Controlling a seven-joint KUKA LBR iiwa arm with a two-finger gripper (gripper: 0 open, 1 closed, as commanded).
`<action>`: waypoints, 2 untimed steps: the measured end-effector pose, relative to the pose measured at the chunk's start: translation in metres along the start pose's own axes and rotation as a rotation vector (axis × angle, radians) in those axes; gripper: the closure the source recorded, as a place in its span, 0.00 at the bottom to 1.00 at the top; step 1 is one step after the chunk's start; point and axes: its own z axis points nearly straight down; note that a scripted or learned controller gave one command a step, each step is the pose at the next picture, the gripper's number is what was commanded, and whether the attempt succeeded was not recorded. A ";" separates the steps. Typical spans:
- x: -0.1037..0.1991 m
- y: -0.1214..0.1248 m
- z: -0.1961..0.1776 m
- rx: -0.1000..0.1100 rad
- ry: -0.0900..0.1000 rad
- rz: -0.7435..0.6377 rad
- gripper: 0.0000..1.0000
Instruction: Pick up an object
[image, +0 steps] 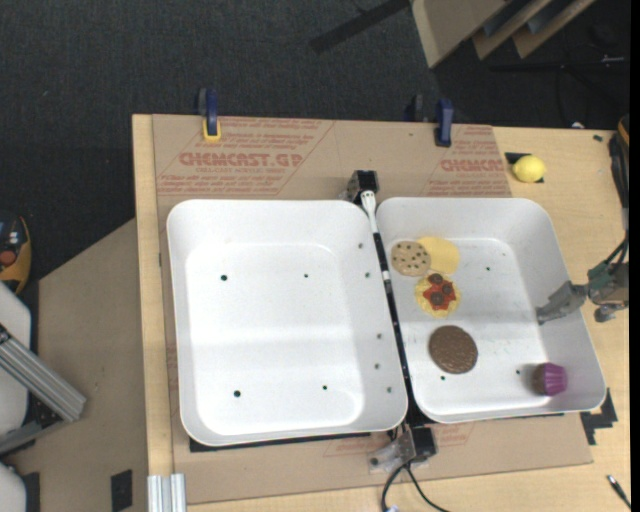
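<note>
The right bin (500, 225) holds several small objects. A chocolate-chip cookie (409, 258) lies near its left wall, touching a pale yellow piece (441, 254). Just below them is a yellow disc with red topping (438, 295). A flat brown disc (453, 350) rests lower down, and a small purple object (549, 378) sits in the front right corner. My gripper (560, 304) reaches in low over the bin's right rim, apart from all of these, with nothing visibly held.
The left bin (190, 300) stands beside the right one, their rims meeting along a dark seam (385, 290). A yellow ball (528, 168) sits on the bench behind the right bin. Two clamps (209, 112) hold the board's far edge.
</note>
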 end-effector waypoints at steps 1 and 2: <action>0.075 0.000 0.140 0.003 0.005 -0.004 0.00; 0.093 0.082 0.132 -0.011 -0.003 -0.006 0.00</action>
